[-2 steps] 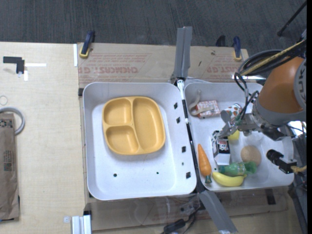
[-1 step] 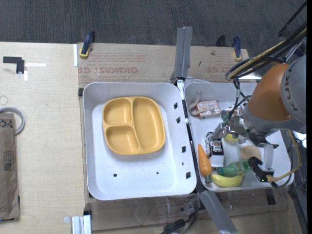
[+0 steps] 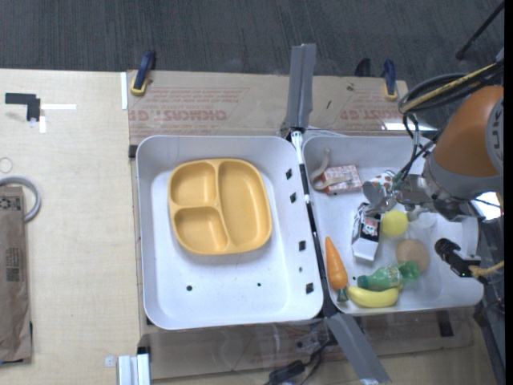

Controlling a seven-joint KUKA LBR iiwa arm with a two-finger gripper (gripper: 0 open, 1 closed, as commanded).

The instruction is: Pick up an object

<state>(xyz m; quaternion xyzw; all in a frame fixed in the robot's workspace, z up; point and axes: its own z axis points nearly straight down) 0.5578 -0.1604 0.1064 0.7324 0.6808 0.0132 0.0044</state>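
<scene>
Where it hangs over the right bin | gripper beside lemon | opening unclear

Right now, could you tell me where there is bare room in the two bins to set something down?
In the left bin, bare floor runs below and right of the yellow divided plate. The right bin is crowded: carrot, banana, lemon and the gripper fill its middle; its far right corner is barer.
</scene>
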